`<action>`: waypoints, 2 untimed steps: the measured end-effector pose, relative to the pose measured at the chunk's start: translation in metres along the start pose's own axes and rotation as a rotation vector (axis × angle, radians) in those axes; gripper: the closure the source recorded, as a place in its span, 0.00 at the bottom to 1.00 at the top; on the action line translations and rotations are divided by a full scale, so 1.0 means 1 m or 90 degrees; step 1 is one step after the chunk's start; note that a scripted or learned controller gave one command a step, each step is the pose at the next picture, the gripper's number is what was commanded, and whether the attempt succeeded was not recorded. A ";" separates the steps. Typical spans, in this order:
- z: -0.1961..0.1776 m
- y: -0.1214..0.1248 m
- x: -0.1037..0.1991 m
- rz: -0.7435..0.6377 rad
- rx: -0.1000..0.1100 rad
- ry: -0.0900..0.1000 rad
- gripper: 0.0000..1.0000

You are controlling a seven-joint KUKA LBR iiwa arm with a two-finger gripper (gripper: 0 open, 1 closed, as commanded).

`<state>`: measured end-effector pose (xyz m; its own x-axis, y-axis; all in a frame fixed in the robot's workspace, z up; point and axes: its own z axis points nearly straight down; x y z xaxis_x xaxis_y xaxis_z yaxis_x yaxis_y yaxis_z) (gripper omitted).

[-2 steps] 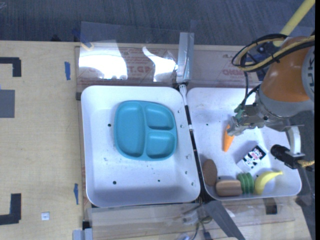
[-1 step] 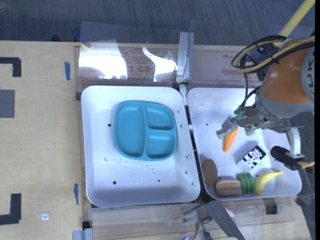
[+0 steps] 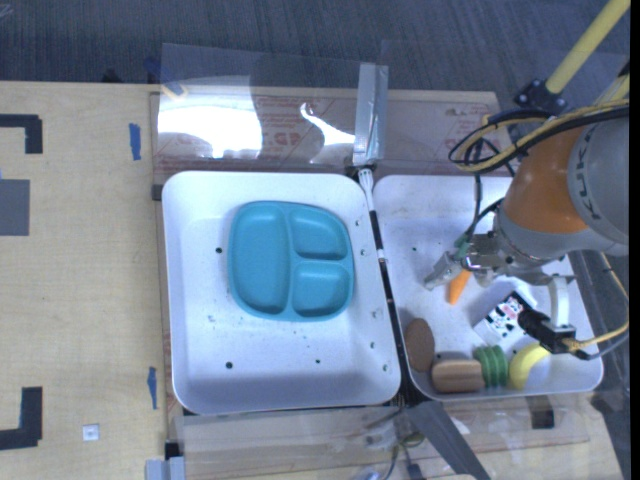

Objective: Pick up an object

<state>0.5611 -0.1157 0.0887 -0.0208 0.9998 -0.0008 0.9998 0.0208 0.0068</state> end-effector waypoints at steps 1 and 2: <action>-0.011 0.001 -0.001 0.001 -0.002 -0.001 1.00; -0.113 0.038 0.085 -0.009 -0.002 0.002 1.00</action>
